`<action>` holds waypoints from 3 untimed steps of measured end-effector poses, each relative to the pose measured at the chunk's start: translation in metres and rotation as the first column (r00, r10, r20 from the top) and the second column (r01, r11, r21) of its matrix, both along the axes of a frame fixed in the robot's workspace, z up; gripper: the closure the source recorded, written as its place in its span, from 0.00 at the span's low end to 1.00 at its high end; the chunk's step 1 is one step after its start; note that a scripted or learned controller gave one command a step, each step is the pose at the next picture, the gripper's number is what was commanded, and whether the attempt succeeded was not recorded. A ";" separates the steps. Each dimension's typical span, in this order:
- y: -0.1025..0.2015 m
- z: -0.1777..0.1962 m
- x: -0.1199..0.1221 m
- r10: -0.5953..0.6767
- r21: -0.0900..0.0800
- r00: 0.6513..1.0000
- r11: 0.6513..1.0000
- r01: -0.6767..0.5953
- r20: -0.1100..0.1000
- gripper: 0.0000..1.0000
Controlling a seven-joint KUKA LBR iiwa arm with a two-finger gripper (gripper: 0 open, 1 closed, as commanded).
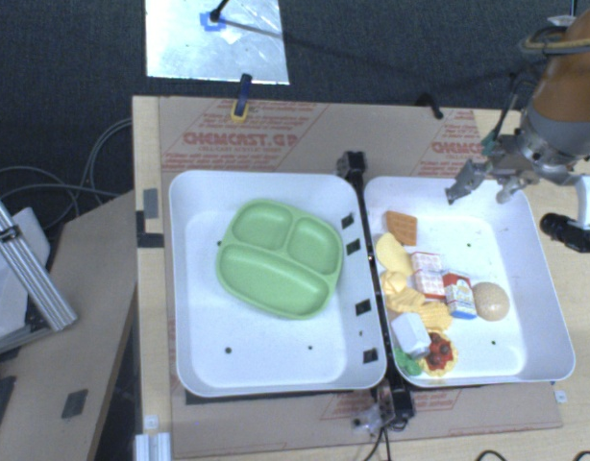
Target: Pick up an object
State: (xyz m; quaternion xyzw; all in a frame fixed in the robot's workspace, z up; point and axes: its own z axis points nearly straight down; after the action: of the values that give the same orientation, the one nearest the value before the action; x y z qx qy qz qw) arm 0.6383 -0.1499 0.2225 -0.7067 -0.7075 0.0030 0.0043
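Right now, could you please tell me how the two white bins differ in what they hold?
The left bin holds one green divided plate, lying flat; the right bin holds a cluster of small toy food items against its left wall. The gripper hovers over the right bin's far edge, not the left's. Both are shallow and white.

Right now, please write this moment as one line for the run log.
gripper: open, holds nothing, above far edge of right bin | small objects: clustered at right bin's left side, untouched | green plate: in left bin | pick: not yet done

tray (279, 257) in left bin (204, 353), (toys (430, 291) right)
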 end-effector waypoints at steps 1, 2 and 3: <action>0.000 0.008 0.003 0.002 -0.002 1.000 1.000 -0.002 0.012 0.00; -0.008 -0.050 0.005 0.000 -0.002 1.000 1.000 0.000 0.008 0.00; -0.001 -0.110 0.002 0.002 -0.001 1.000 1.000 -0.002 0.007 0.00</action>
State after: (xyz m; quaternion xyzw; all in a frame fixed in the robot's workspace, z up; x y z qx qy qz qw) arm 0.6406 -0.1509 0.1120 -0.7059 -0.7083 0.0009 0.0015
